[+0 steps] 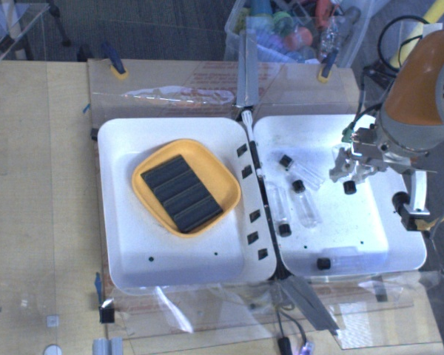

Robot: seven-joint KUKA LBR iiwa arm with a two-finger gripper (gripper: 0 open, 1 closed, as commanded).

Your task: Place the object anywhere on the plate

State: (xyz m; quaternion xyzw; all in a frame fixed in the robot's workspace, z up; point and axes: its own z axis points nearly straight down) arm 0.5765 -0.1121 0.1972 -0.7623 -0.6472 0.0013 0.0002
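So, left bin point(118, 198): the yellow plate point(220, 174) sits in the middle of it at an angle, and a dark ribbed block point(185, 193) is lying flat on it, well inside the rim. If that block is the object, this is basically done.

But I'm parked over the right bin point(370, 242), so my guess is the real target is over here. A few clear vials point(305, 207) with black caps are scattered on their sides near the divider, none of them touching the plate.

My gripper point(350, 174) hangs just right of them, pointing down, with a small black bit point(349, 188) right under the tip. Honestly can't tell if I'm clamped on it, released, or if it's just lying there.
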